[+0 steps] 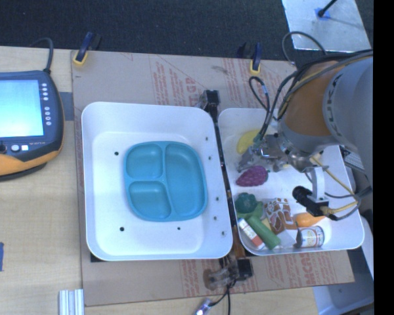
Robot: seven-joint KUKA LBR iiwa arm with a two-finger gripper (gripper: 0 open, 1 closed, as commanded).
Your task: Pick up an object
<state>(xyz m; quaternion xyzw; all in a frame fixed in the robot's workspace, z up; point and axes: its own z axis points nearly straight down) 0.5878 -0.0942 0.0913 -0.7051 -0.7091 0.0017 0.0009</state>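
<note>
Arm [328, 104] fills right bin [354, 238]; gripper [266, 151] low beside grapes [251, 175], finger state unclear. Grapes look light, bumpy, rigid plastic; grip across the cluster's middle.

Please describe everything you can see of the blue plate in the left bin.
The blue plate looks like smooth light-blue plastic, a rounded rectangle with three compartments: two at the far side and one at the near left. It lies flat, slightly turned, on the floor of the left white bin, about in the middle. Nothing lies on it or touches it.
</note>
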